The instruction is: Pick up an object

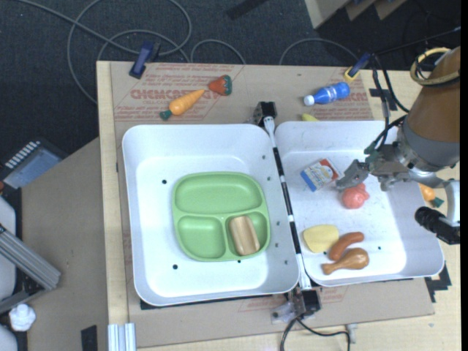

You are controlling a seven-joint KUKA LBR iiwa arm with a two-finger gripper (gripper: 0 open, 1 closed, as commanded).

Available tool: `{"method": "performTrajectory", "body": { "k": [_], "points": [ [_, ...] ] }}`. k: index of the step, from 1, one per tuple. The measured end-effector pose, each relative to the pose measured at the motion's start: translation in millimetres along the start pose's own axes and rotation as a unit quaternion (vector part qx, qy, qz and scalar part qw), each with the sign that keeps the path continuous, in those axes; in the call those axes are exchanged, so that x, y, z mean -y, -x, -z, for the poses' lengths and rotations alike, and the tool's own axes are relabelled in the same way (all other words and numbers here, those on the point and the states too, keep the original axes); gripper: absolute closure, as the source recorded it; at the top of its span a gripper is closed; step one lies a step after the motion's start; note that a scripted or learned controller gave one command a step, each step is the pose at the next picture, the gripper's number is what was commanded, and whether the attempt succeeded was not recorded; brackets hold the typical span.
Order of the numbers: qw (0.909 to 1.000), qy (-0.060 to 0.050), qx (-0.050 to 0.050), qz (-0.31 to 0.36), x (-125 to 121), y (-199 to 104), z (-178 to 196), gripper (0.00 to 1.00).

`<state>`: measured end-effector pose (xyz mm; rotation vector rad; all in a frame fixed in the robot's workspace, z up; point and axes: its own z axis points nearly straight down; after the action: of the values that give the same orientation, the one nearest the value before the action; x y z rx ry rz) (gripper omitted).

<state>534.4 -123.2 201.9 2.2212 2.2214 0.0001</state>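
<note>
In the right bin (pixel 409 258) lie a red fruit (pixel 354 197), a small white, blue and red packet (pixel 318 174), a yellow piece (pixel 320 238), a sausage (pixel 345 245) and a brown drumstick (pixel 348 262). My gripper (pixel 369 178) hangs over the bin's upper middle, just above the red fruit. It is open, one dark finger (pixel 354 174) to the left and the other to the right. Nothing sits between them. The red fruit rests on the bin floor just below the fingertips.
The left bin (pixel 146 196) holds a green divided plate (pixel 212 196) with a bread roll (pixel 245 235) in its lower right section. Behind the bins on the board lie a carrot (pixel 186 101), a red toy (pixel 219 86) and a blue bottle (pixel 327 93). A small orange piece (pixel 428 192) sits at the right bin's edge.
</note>
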Motion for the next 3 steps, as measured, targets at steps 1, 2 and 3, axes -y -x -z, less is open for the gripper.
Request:
{"method": "performTrajectory", "body": {
  "k": [1,2,3],
  "points": [
    [1.0,-0.001,0.0,0.0,-25.7,58.2,-78.9,0.0],
    [1.0,-0.001,-0.001,0.001,-29.2,21.5,-117.7,0.0],
    [1.0,0.0,0.0,0.0,-30.0,22.3,-106.9,1.0]
  ]
}}
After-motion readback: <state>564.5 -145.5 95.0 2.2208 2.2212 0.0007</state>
